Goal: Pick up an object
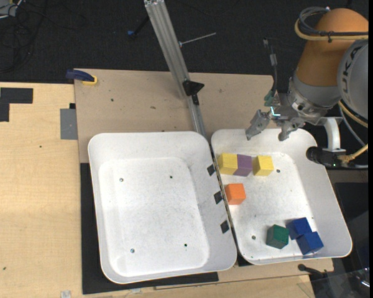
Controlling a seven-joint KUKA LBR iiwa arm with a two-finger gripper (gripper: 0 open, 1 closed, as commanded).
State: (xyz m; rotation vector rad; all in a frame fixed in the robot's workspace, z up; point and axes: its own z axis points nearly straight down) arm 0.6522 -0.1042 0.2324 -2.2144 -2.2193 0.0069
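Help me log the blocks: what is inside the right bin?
Inside the right bin: two yellow blocks flanking a purple one, an orange block, a green block and blue blocks. Nothing looks covered.

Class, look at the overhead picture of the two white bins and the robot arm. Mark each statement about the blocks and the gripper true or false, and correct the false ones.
1. All the blocks lie in the right bin. True.
2. The purple block sits between two yellow blocks. True.
3. The gripper holds the orange block. False: its fingers are spread with nothing between them, above the bin's far edge, and the orange block lies on the bin floor.
4. The green block is in the left bin. False: it lies in the right bin, beside the blue blocks.
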